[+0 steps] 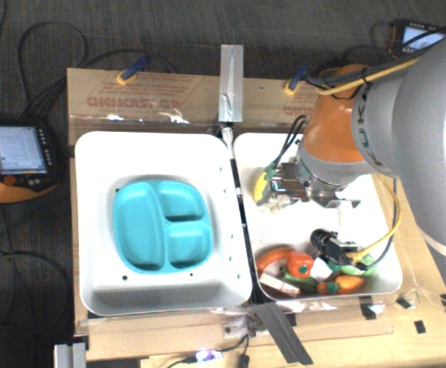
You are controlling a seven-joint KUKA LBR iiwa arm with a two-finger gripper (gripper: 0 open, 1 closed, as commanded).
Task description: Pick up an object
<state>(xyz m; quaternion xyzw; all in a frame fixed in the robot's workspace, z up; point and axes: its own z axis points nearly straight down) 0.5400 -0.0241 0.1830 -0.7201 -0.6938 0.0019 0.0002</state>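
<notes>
The left bin [93, 153] and the right bin [378, 205] are seen to be moulded in smooth, glossy white plastic. The divided tray [162, 225] is formed of turquoise plastic with a soft sheen. Matt brown cardboard [154, 98] is laid behind, on rough dark carpet [24, 67]. The orange and red pieces [307, 274] are probably glossy plastic.

Left bin [93, 175]: white. Divided tray [162, 225] inside it: plain turquoise throughout. Right bin [284, 225]: white. Small items along its near edge: orange piece [271, 259], red piece [300, 265], mixed with green and white bits. Arm [411, 113]: grey, with an orange band [334, 133]. Cardboard sheet [146, 98]: brown with faded red lettering. Floor [24, 60]: dark grey carpet.
</notes>
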